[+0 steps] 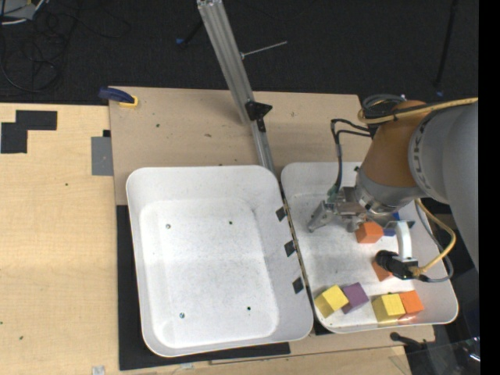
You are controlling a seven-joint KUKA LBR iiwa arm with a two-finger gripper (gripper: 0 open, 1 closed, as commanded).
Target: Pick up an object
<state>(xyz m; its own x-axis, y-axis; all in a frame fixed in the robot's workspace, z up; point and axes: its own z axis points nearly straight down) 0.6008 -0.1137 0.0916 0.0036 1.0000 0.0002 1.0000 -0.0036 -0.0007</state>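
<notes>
My gripper (pixel 322 216) hangs low over the upper left part of the right bin (pixel 312 180), below the orange-banded wrist. Just to its right an orange block (pixel 369 231) lies on the bin floor, with a bit of blue (pixel 403 224) beside it. A second orange piece (pixel 380 269) is partly covered by a black cable. Along the bin's front edge sit a yellow block (pixel 333 299), a purple block (pixel 355 294), another yellow block (pixel 388 307) and an orange block (pixel 411 301). I see nothing held at the gripper.
The left bin (pixel 148 186) lies beside the right one, with black clips along their shared wall (pixel 287 233). A slanted aluminium rail (pixel 234 69) rises behind the bins. Cables loop around the wrist (pixel 426 264).
</notes>
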